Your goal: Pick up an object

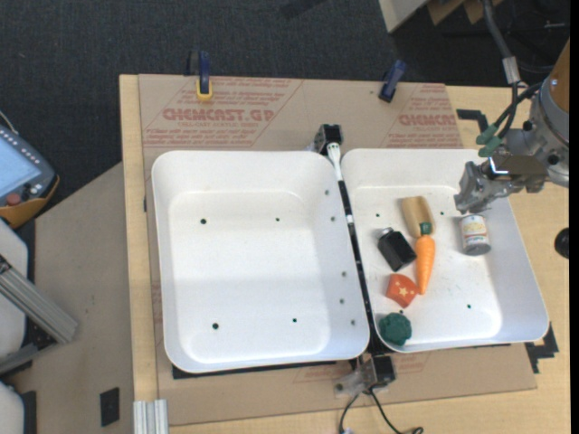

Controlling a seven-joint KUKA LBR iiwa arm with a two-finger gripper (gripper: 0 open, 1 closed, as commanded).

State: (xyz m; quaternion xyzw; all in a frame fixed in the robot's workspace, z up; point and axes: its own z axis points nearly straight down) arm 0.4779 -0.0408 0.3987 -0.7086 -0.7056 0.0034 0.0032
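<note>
The right bin (516, 315) holds every loose object. Toward its upper right lies a small jar (473, 234) with a pale label and a light lid, just below the gripper (472, 197), which hangs over the bin's upper right part; whether it touches the jar cannot be told. To the left of the jar, near the middle of the bin, a tan wooden block (416, 213) lies with its lower end against the top of an orange carrot (423, 262), which runs down and slightly left. Just left of the carrot is a black box-shaped object (395, 249), tilted. Below it, touching or nearly touching the carrot's tip, sits a small red piece (402, 289) with a pale mark on it. At the bin's lower left rim rests a dark green ball (394, 329)

The grey arm (547, 143) enters from the right edge of the frame, with cables looping above it. The left bin (172, 242) lies beside the right one, their inner rims meeting along a dark strip. Both bins sit on a brown cardboard-covered surface (271, 107) printed with red lettering, held at the top by a blue and yellow clamp (204, 72) and a second blue clamp (392, 80)
</note>
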